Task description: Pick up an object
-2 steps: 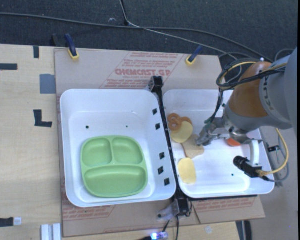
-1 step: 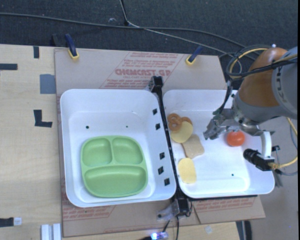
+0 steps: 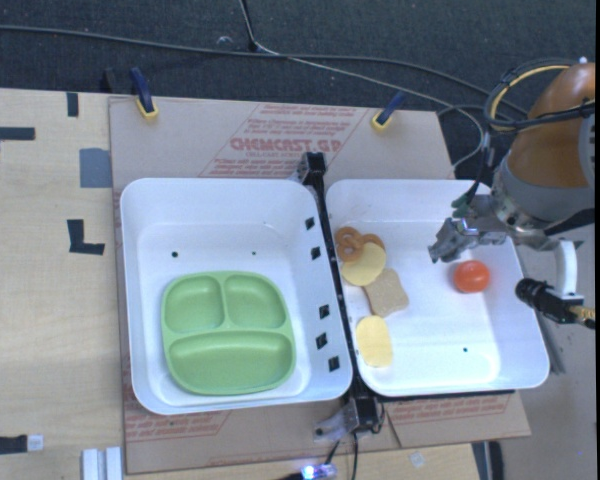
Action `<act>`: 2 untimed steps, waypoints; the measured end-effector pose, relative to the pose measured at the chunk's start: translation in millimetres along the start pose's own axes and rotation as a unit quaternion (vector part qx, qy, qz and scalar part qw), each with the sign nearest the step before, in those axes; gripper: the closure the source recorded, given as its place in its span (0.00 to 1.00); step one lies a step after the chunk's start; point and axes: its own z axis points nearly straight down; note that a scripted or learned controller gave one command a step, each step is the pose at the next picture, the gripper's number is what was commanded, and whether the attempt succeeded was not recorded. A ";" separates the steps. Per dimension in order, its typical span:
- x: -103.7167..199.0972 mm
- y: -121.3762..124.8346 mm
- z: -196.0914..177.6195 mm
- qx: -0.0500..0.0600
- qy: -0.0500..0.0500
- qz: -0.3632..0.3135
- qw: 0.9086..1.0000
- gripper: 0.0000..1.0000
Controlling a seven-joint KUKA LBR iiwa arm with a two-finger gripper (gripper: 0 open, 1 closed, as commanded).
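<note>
Gripper [image 3: 450,242] low over right bin [image 3: 520,373], just above-left of red tomato [image 3: 471,276]; finger spread impossible to tell, nothing seen between them. Tomato on bin floor near right wall. Pretzel [image 3: 352,240], 2 yellow pieces [image 3: 374,340] and bread slice [image 3: 387,294] along left wall. Green divided plate [image 3: 227,331] in left bin [image 3: 140,208].

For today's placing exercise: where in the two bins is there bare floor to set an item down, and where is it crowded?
Bare floor: right bin, front strip between yellow slice and right wall; left bin, back strip behind green tray. Crowded: food along the divider, and around the tomato by the gripper.
</note>
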 end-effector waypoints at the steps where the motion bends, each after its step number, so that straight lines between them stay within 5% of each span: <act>1: 0.2 0.8 -26.2 0.002 0.001 -0.001 1.000 1.00; 2: 56.7 4.5 -16.3 0.003 0.002 -0.003 1.000 1.00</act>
